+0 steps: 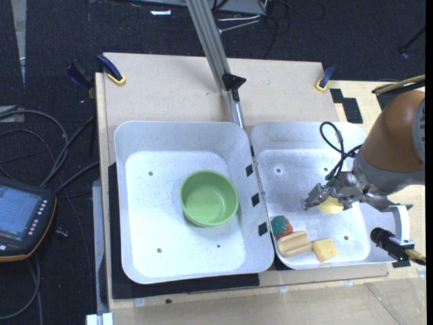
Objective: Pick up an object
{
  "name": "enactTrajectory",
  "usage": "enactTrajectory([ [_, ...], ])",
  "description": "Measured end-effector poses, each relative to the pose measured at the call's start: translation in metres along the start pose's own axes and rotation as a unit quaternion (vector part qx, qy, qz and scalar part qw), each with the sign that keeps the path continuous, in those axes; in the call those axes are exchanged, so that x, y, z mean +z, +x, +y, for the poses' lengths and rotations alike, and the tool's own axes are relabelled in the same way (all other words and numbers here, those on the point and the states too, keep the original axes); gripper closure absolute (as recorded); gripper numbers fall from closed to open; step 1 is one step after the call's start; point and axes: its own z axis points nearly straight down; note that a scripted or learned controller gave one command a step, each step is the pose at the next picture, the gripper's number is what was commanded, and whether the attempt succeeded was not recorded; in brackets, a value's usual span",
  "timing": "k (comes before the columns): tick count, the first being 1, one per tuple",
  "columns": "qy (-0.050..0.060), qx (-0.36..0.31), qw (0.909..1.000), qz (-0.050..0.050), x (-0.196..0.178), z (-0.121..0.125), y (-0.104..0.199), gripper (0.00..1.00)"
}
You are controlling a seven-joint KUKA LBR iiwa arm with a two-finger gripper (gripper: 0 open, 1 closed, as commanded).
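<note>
So I'm down in the right bin (298, 147) with my gripper (319, 198) right up against one pale yellow object (331, 207). Honestly can't tell if my jaws are open or clamped on it. Count in this bin: that yellow thing, one green-and-orange ball (281, 225), one tan block (293, 243), one yellow chunk (325, 250). Left bin (135, 147) has one green bowl (209, 198) near the middle.
</note>
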Motion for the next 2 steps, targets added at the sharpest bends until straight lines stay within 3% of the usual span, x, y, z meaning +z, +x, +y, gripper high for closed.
enactTrajectory([
  [1,-0.002,0.000,1.0000,-0.001,-0.062,0.003,-0.001,1.00],
  [2,-0.001,0.000,1.0000,0.000,-0.090,0.004,-0.001,1.00],
])
